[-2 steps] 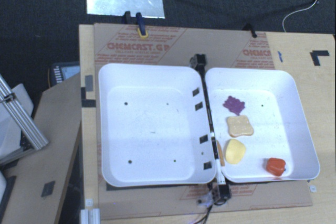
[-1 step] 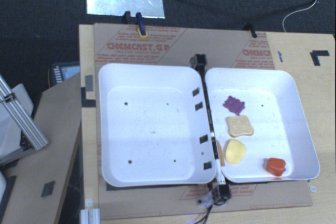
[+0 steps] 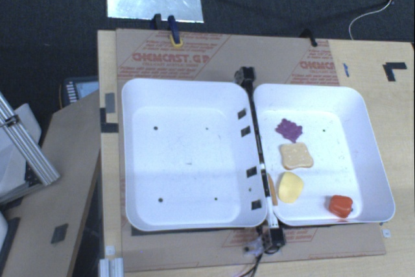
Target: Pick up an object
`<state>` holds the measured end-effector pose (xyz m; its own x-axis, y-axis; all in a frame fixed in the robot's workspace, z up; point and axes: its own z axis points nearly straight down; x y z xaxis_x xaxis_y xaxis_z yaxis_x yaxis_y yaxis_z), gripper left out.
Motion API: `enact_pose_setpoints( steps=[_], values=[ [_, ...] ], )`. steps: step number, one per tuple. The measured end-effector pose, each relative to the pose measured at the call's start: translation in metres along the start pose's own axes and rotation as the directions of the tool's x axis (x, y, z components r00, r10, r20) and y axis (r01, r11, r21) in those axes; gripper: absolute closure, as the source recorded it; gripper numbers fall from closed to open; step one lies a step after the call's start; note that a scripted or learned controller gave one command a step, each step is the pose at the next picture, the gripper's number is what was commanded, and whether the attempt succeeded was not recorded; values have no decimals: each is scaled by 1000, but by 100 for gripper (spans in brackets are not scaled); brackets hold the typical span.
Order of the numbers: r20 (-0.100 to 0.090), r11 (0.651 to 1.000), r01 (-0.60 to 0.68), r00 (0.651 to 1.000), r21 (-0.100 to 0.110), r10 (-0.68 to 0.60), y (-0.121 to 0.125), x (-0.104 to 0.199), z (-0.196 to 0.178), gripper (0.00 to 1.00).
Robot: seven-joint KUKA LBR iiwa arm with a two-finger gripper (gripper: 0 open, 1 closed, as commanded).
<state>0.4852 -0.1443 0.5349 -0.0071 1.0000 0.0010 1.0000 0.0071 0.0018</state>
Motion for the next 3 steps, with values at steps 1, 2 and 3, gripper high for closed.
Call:
enact_pose_setpoints(
  steps=[1, 2, 3],
  values=[
    [-2, 1000, 2, 1000, 13, -2, 1, 55, 136, 100],
    [3, 1000, 0, 1000, -15, 0, 2, 69, 15, 100],
    [0, 1000, 4, 1000, 2, -4, 2, 137, 71, 100]
  ],
)
